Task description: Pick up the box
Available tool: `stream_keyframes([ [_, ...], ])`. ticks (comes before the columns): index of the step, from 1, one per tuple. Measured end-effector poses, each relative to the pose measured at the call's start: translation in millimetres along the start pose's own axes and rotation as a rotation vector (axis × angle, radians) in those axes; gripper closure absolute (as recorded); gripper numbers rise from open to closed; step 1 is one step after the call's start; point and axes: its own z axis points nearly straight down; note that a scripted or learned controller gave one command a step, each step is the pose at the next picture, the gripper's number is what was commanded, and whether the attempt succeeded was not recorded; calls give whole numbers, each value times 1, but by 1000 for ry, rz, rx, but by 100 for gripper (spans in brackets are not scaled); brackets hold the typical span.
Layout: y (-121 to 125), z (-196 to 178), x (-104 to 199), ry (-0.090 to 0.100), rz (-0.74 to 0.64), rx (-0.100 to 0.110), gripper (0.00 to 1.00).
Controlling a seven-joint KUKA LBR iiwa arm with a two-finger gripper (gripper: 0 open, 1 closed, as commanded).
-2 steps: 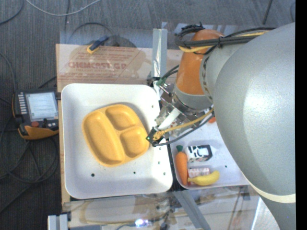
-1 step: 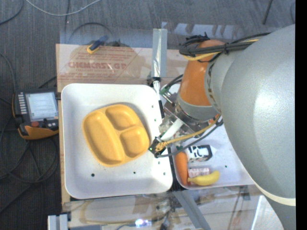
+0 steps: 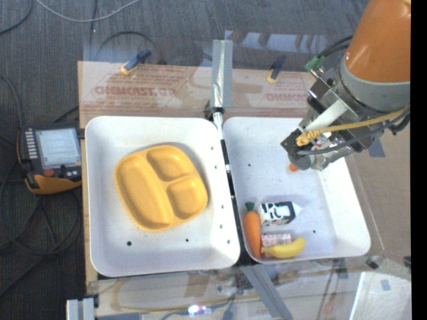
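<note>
Setting: grey carpet with loose cables lies around the counter (image 3: pixel 133 89), which carries two white bins side by side.
Landmark: the carrot (image 3: pixel 251 229), lying in the near left corner of the right bin (image 3: pixel 347 199).
Box: the box (image 3: pixel 277 211), black and white, lies just right of the carrot's top end, touching or nearly so.
Box axis: its long side runs left to right across the bin, tilted a little; which end is the front I cannot tell.
Neighbours: a banana (image 3: pixel 288 248) lies right of the carrot's lower end, with a small pale packet (image 3: pixel 275 236) between it and the box.
Left bin: the left bin (image 3: pixel 100 179), well left of the carrot, holds a yellow divided tray (image 3: pixel 161 186).
Tool: the tool (image 3: pixel 308 153) hangs up and right of the carrot, apart from the box; nothing sits in it, and how wide it stands cannot be told.
Progress: by my reading nothing is grasped yet; reaching the box, closing on it and lifting are all left.
</note>
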Motion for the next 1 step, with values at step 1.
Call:
stream_keyframes([
  [1,-60,69,37,-1,-48,3,100],
])
